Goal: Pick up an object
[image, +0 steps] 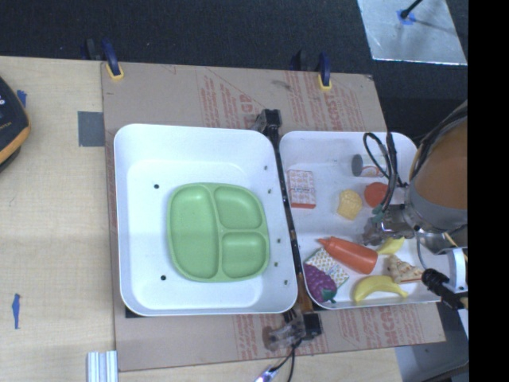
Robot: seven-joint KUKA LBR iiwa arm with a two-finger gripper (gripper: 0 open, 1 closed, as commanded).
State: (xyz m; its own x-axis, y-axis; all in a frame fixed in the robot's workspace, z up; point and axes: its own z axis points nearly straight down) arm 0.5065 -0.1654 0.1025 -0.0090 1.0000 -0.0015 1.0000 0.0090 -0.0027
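The right bin [318,146] holds several toy foods: an orange carrot [347,251], a yellow banana [378,290], a purple grape bunch [318,281], a yellow corn piece [349,204], a red tomato [375,192], a small red-and-white box [301,188] and a tan piece [403,270]. My gripper [385,231] hangs low over the right side of this bin, just right of the carrot's thick end and above a yellow item [391,246]. The wrist hides its fingers.
The left bin [143,153] bears a green divided plate [217,231]. A patterned card [328,265] lies under the carrot. A grey knob [357,165] sits near the right bin's far wall. Black cables [380,156] loop over that bin. Clamps hold the brown cardboard base [199,94].
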